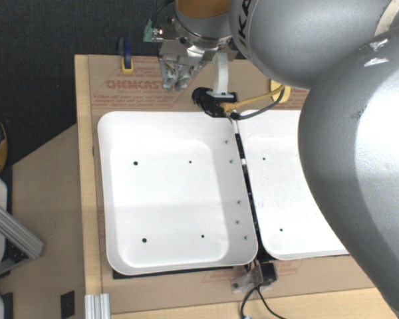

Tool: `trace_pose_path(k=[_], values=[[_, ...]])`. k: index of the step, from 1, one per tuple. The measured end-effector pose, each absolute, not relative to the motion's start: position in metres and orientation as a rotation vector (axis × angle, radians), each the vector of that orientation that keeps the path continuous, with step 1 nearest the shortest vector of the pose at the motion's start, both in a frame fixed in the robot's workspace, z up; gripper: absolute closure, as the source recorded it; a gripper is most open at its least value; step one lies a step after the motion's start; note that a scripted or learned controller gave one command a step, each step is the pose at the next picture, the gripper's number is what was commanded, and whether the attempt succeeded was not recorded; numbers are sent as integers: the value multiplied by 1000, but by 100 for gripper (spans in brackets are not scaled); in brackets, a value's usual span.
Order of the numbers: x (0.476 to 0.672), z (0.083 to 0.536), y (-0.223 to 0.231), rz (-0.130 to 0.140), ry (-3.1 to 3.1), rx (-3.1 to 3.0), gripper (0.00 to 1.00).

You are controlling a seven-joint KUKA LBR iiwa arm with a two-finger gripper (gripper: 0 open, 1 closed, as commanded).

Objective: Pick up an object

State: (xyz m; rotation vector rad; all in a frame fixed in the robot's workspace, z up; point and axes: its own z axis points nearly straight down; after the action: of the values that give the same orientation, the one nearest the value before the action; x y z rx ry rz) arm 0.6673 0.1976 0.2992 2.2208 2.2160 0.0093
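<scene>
The gripper [175, 78] is seen above the table's [86, 178] far edge — beyond the left bin [113, 198]. Whether anything is held cannot be told — no object can be made out in the left bin or the right bin [286, 198] below it.

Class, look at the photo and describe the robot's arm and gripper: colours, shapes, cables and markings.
The arm is made of large, rounded, glossy grey segments with bright highlights. Part of a dark letter is printed on the segment near the wrist. Above the wrist sits an orange band. Below it hangs the gripper, a small grey metal part. A small green circuit board and thin dark cables sit beside the wrist.
</scene>
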Motion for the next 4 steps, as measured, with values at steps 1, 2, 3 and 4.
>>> trace_pose_path(k=[1,2,3,4], values=[[667,344,150,8,2213,2222,100],[665,254,199,-11,2230,2222,100],[638,299,186,-4,2222,2224,100],[620,236,226,-7,2226,2221,100]])
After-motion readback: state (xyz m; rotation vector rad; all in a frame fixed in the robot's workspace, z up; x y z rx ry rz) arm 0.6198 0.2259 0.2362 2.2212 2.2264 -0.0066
